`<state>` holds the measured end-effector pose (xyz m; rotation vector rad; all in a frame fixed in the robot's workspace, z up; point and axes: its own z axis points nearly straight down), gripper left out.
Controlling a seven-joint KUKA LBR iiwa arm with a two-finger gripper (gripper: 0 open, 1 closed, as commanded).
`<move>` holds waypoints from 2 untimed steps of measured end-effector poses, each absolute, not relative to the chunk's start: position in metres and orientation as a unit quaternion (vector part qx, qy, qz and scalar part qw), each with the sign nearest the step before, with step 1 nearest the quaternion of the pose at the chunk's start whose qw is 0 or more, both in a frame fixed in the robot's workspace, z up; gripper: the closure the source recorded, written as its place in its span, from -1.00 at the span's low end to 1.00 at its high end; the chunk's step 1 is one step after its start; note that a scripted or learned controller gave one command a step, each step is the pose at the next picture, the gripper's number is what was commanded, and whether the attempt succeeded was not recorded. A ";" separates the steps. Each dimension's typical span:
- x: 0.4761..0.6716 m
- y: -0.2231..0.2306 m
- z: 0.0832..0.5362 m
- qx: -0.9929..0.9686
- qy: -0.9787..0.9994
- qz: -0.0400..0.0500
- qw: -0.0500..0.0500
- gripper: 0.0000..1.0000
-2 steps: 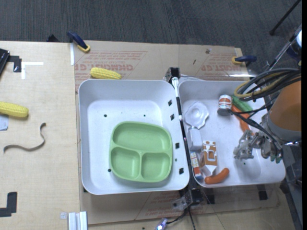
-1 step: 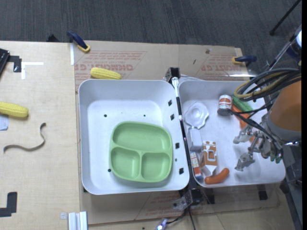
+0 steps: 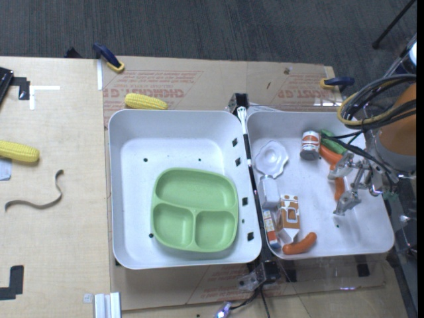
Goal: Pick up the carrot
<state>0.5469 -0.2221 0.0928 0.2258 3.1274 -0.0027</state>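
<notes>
The carrot [image 3: 330,154] lies in the right bin [image 3: 371,237] near its far right side, orange with a green top pointing to the back. My gripper [image 3: 341,188] hangs right over the carrot's thin end. Its two metal fingers [image 3: 345,205] are spread apart, one on each side of an orange bit of the carrot. The gripper is open, and the carrot rests on the bin floor. The arm's wrist and cables come in from the right edge.
Also in the right bin are a small can [image 3: 309,144], a white plastic piece [image 3: 270,158], a printed box [image 3: 288,217] and a sausage [image 3: 299,244]. The left bin [image 3: 132,177] holds a green divided plate [image 3: 195,211]. Corn cobs [image 3: 146,101] [image 3: 18,152] lie outside.
</notes>
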 end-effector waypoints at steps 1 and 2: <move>0.479 -0.179 0.092 -0.084 0.996 0.000 0.001 -1.00; 0.481 -0.178 0.101 -0.086 0.996 -0.001 0.003 1.00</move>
